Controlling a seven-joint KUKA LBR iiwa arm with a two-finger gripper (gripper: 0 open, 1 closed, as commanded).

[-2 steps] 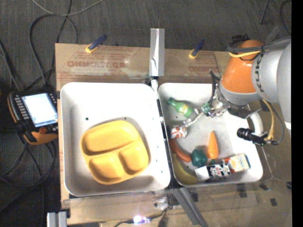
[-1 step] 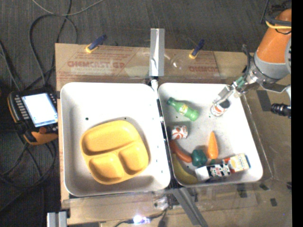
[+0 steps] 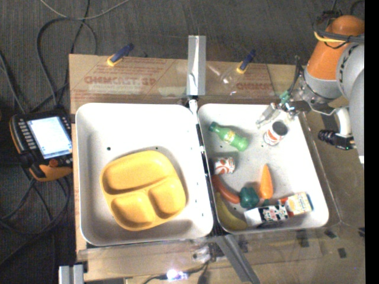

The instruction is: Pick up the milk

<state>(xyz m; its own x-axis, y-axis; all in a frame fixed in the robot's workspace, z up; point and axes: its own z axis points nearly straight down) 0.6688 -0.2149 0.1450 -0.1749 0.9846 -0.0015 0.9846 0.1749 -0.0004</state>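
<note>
A: Where is the arm (image 3: 339, 52)?

B: At the upper right, over the far right corner of the right bin (image 3: 317, 158). The orange band sits high in the picture, the grey wrist slants down and to the left from it, and the gripper (image 3: 273, 115) hangs over the bin's back edge.

A: Are the fingers apart or together?

B: I cannot tell. The fingertips are small and pale against the white bin, and I see nothing clearly between them.

A: What lies under the gripper?

B: A small can (image 3: 275, 134) with a red and white body and a dark top, just below the gripper. Whether they touch I cannot say.

A: And the milk?

B: The milk (image 3: 278, 209) lies on its side along the near edge of the right bin, well apart from the gripper. It is a white carton with dark print and an orange end pointing right.

A: What is around it?

B: A carrot (image 3: 266, 182) just above it, a green piece (image 3: 249, 195) at its left end, a red sausage (image 3: 225, 191) and a banana (image 3: 228, 215) further left. A green bottle (image 3: 228, 135) lies toward the back of the bin, and a red and white ball (image 3: 224, 166) sits near the divider.

A: The left bin?

B: The left bin (image 3: 89, 135) holds a yellow tray (image 3: 144, 188) with three compartments.
</note>
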